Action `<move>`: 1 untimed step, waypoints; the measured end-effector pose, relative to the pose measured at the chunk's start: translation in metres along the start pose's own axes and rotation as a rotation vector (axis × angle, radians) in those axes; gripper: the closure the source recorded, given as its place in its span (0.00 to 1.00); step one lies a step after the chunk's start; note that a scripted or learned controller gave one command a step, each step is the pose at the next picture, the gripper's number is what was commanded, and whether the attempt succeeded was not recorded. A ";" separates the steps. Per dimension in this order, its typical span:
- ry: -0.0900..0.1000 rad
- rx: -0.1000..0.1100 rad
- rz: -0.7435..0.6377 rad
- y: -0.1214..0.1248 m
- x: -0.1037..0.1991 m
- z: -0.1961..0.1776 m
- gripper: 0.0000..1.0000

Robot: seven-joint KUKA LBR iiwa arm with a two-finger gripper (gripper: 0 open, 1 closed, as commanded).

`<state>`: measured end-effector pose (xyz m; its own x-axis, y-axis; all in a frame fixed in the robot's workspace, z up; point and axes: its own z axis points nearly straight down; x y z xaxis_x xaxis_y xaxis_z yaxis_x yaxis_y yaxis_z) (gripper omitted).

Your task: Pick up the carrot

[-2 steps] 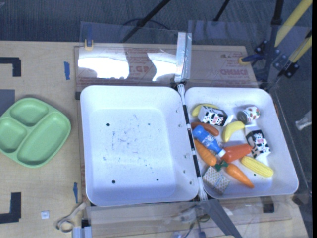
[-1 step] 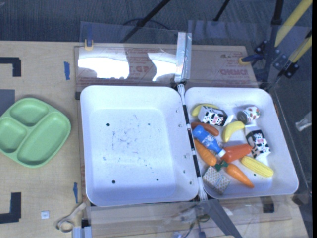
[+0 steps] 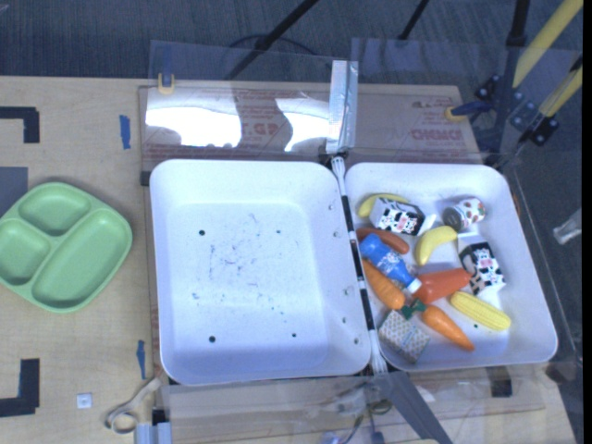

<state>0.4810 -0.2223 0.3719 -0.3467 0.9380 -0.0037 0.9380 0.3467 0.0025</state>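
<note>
Carrot (image 3: pixel 448 326): lies in right bin (image 3: pixel 532 239), near front edge, green top toward checkered block (image 3: pixel 404 337), tip toward corn cob (image 3: pixel 479 310). Second orange piece (image 3: pixel 383 285) lies under blue bottle (image 3: pixel 388 259); you may confuse them. Left bin (image 3: pixel 185 192) alongside; green tray (image 3: pixel 61 245) on table (image 3: pixel 74 118). Progress: nothing lifted yet, whole pick remains. Fingers: state and position relative to carrot cannot be told.

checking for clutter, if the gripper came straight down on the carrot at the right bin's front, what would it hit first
Probably the carrot itself: nothing lies over it. Yellow corn and a speckled block crowd it, so either might be clipped first; heights are unclear.
</note>
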 end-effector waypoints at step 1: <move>0.000 0.000 -0.050 0.000 0.000 0.000 0.00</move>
<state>0.4810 -0.2223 0.3723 -0.3928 0.9196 -0.0039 0.9196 0.3928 0.0022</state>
